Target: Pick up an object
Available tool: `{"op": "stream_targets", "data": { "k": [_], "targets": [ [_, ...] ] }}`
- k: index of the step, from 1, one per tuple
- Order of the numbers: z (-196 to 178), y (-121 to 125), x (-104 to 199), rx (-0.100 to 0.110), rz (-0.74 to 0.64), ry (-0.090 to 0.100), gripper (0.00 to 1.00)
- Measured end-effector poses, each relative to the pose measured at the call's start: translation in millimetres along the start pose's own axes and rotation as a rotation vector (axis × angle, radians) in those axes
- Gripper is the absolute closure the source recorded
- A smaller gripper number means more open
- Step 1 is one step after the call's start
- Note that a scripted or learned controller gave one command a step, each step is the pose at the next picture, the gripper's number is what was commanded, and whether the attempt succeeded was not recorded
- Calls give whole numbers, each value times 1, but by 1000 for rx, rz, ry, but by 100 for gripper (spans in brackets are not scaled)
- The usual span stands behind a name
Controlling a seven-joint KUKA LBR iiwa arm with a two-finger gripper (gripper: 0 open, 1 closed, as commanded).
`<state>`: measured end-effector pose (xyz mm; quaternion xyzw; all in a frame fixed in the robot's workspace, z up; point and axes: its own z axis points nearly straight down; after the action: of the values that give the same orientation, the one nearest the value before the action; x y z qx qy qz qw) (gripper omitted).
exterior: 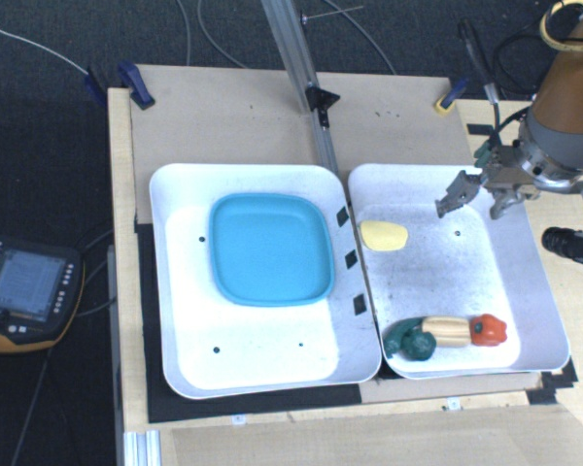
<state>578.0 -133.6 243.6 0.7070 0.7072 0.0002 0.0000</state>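
Observation:
In the right bin [437, 270] a pale yellow lump [383, 236] lies near the left wall. Along the bin's front wall sit a dark green object [410, 342], a tan stick-like piece [446, 332] and a red object [488, 330], touching in a row. My gripper [479, 199] hangs over the bin's back right part with its two fingers [454, 197] spread apart, open, and nothing between them. It is well apart from every object.
The left bin [175, 289] holds a blue square plate [272, 249]. A metal rail [293, 42] slants down to the gap between the bins. Blue clamps [136, 85] and a yellow-blue clamp [453, 92] grip the board's back edge. A pendant [24, 294] lies at left.

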Motion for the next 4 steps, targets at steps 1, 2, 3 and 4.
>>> {"op": "stream_targets", "data": {
  "k": [1, 2, 3, 4],
  "targets": [
    [42, -2, -3, 4, 0, 0, 0],
    [88, -4, 5, 4, 0, 0, 0],
    [150, -8, 5, 6, 0, 1, 0],
    [136, -6, 5, -1, 0, 0, 100]
  ]
}}
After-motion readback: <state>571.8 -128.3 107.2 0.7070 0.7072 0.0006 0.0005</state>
